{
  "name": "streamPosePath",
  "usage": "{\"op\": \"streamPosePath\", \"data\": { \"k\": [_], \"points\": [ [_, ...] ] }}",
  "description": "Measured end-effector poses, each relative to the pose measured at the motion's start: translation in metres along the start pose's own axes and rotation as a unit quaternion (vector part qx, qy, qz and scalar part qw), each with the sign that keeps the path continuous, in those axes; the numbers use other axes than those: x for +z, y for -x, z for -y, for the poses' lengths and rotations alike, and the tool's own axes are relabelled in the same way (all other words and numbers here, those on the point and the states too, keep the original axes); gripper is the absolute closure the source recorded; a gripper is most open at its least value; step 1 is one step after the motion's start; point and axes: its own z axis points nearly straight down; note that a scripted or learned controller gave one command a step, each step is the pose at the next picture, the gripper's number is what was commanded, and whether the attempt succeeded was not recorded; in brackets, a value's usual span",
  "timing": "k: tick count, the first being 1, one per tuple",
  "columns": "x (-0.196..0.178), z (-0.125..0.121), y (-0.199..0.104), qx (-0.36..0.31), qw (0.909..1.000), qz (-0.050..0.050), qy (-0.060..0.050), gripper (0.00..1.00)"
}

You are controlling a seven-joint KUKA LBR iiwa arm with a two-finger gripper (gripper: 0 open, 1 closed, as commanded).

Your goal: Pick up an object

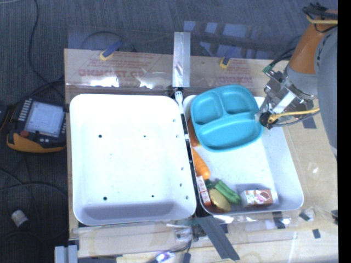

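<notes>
A blue divided plate (227, 119) lies across the back half of the right bin (285, 169), covering its far left corner. My gripper (270, 102) hangs just off the plate's right rim, at the bin's far right side. An orange carrot (201, 166) lies along the bin's left wall. At the front sit a green vegetable (227, 193), a yellow piece (219, 200), a narrow red packet (202, 190) and a small red-and-white carton (258, 197).
The left bin (129, 210) stands beside the right one, with a dark divider ridge (184, 147) between them. Cardboard with tape (131, 70) lies behind both bins. A handheld control unit (37, 124) rests on the floor at the left.
</notes>
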Motion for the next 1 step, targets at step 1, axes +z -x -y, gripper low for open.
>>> {"op": "streamPosePath", "data": {
  "k": [1],
  "points": [
    [-0.0307, -0.0148, -0.022, -0.023, 0.9997, -0.002, 0.003, 1.0]
  ]
}}
